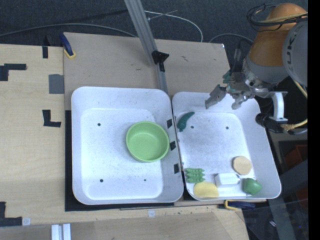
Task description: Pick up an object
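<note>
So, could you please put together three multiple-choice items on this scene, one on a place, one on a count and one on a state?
1. Where does the round green plastic bowl sit?
A. In the left white bin
B. In the right white bin
C. On the wooden bench outside the bins

2. How many small things lie along the right bin's near edge?
A. Two
B. Five
C. Nine

3. What is between the fingers of the two-finger gripper?
A. The bowl
B. The dark teal curved piece
C. Nothing

Answers:
1. A, the bowl rests near the middle of the left bin.
2. B, a green ridged piece, a yellow lump, a white block, a tan disc and a green ball.
3. C, the gripper hangs above the right bin's far edge, its fingers spread with bare space between them.
</note>
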